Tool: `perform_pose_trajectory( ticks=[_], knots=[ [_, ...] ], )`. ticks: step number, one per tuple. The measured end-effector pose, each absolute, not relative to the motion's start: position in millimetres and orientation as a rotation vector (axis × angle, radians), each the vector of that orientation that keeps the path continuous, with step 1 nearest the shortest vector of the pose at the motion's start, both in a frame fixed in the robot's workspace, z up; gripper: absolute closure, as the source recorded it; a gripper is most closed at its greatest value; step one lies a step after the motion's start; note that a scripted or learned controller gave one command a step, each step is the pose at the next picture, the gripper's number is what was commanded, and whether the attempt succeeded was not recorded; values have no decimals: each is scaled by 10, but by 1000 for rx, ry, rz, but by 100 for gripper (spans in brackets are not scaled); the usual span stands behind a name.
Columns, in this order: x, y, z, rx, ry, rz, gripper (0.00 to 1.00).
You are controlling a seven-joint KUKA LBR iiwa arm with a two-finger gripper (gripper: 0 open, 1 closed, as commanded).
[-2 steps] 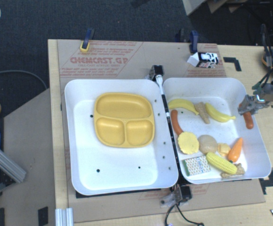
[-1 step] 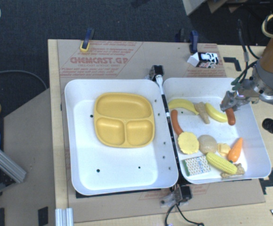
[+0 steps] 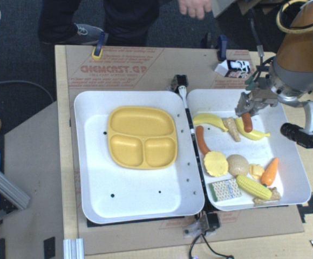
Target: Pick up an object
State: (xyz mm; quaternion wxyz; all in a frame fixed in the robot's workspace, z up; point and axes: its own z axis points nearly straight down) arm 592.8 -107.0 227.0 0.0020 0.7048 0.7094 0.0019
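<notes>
While the arm is reaching in from the right, I am watching the hand [image 3: 246, 111] hovering low over the upper part of the right bin [image 3: 297, 161], just above a small red sausage [image 3: 247, 123]. From this slanted view I cannot tell whether it is released or clenched, and I see nothing clearly held in it, so I am logging the grasp as unconfirmed.

The sausage is the likely target. It is lying touching the yellow banana [image 3: 253, 134] and close beside a tan stick-shaped piece [image 3: 232, 128], so I am judging the approach as tight: the descent needs to be centred on the sausage and aligned across its short axis, or the neighbours could get nudged or pinched along with it. A slow, straight lift would show quickly whether anything comes up.

Elsewhere in that bin I am noting a second banana [image 3: 210, 121], a longer red sausage [image 3: 202, 140], a yellow slice [image 3: 216, 163], a carrot [image 3: 270, 171] and a corn cob [image 3: 251, 186]. The left bin [image 3: 92, 161] is carrying a yellow divided tray [image 3: 142, 136].

Both bins are sitting on a brown board on the bench [image 3: 145, 63]. A person [image 3: 194, 1] is standing at the far edge, over dark carpet.
</notes>
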Motion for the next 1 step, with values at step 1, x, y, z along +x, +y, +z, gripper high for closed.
perform_pose_trajectory(
  ticks=[1],
  knots=[
    [6206,-561,2246,2213,2226,5,100]
  ],
)
